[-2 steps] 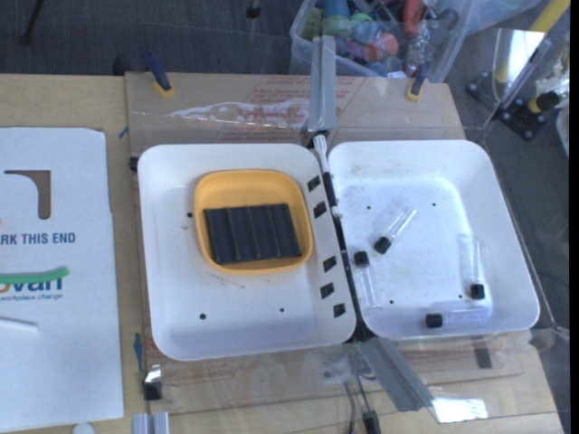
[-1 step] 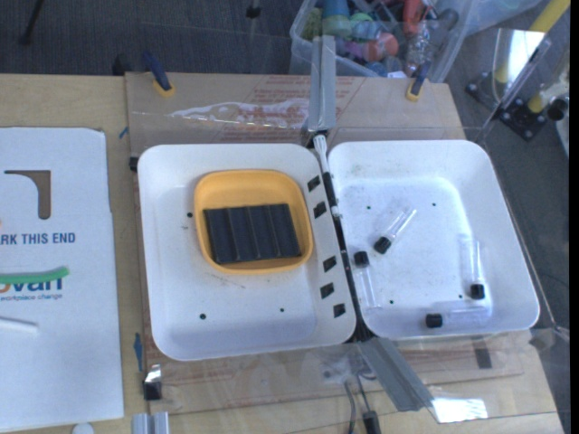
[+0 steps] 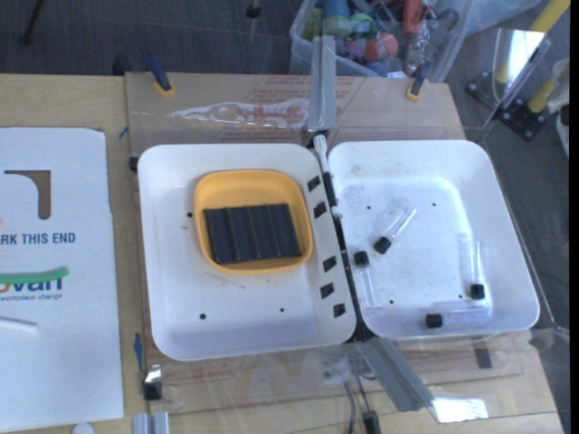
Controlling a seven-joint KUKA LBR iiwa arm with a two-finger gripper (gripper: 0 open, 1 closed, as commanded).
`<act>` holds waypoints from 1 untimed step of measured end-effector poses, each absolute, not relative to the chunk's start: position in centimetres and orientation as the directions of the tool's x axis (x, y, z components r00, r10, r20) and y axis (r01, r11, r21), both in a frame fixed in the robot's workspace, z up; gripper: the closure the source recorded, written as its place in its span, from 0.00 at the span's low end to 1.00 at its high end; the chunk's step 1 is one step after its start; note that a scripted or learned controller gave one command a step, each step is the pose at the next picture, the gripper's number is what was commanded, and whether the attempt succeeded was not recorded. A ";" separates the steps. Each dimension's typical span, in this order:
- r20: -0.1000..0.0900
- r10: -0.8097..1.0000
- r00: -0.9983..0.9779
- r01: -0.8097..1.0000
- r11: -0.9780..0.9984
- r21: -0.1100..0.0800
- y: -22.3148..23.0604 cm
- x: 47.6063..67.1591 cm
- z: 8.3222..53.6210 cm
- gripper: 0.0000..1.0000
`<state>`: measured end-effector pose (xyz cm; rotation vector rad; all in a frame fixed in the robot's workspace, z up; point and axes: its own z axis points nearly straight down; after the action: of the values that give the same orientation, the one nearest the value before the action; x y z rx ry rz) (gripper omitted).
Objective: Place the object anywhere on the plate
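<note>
A yellow square plate (image 3: pixel 210 190) sits in the left white bin (image 3: pixel 235 328), toward its back. On the plate lies a flat black ribbed slab (image 3: pixel 252 233), resting level and covering most of the plate's floor. The right white bin (image 3: pixel 434 163) holds several clear tubes with black caps: one tilted near the middle (image 3: pixel 395 228), one along the left wall (image 3: pixel 364 277), one upright along the right side (image 3: pixel 470 265), and one lying by the front wall (image 3: pixel 458 316).
A row of black clips (image 3: pixel 327 242) runs down the divider between the bins. A white printed sheet (image 3: pixel 54 269) covers the bench at left. A clear tub of colourful items (image 3: pixel 380 16) stands behind the bins.
</note>
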<state>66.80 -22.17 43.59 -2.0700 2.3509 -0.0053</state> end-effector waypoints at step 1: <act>-0.003 -0.985 0.171 -0.985 -0.171 -0.008 -22.1 66.8 43.5 1.00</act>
<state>66.80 -22.12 43.51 -2.3974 2.0179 -0.0046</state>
